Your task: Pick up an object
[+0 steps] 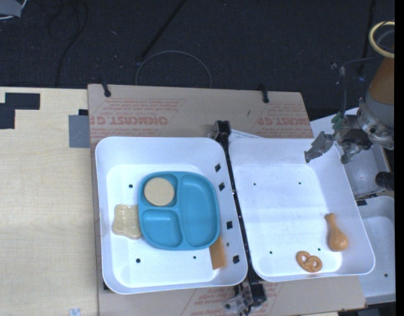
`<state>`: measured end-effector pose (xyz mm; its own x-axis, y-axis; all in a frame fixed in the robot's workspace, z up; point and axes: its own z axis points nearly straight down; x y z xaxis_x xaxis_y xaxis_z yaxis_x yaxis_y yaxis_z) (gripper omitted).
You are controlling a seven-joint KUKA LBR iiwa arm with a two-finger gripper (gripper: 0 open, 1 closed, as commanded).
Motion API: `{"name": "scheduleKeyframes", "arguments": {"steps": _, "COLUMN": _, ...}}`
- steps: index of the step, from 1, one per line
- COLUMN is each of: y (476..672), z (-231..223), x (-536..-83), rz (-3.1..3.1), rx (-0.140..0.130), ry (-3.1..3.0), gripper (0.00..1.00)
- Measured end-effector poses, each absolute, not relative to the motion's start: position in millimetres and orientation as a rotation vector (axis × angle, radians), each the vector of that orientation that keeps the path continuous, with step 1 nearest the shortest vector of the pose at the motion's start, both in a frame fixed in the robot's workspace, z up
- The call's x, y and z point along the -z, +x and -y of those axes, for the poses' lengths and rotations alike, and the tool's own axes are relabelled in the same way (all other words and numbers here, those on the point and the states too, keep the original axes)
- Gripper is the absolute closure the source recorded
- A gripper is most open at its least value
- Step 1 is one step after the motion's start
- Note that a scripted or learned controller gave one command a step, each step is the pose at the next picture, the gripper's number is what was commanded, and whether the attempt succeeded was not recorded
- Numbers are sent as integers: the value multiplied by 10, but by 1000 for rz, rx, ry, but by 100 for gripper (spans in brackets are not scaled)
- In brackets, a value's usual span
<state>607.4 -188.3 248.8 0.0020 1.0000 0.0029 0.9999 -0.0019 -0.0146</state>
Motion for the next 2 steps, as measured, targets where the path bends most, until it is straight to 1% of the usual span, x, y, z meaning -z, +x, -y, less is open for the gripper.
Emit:
{"name": "scheduleKeyframes", "arguments": {"steps": 1, "y": 6097, "z": 1881, "x": -2566, "rz": 2221, "rx": -1, "ry": -2221, "gripper": 0}}
{"name": "scheduleKeyframes", "arguments": {"steps": 2, "y": 6052, "z": 1822, "x": -2112, "rz": 2218, "rx": -6, "ry": -2217, "gripper": 0}}
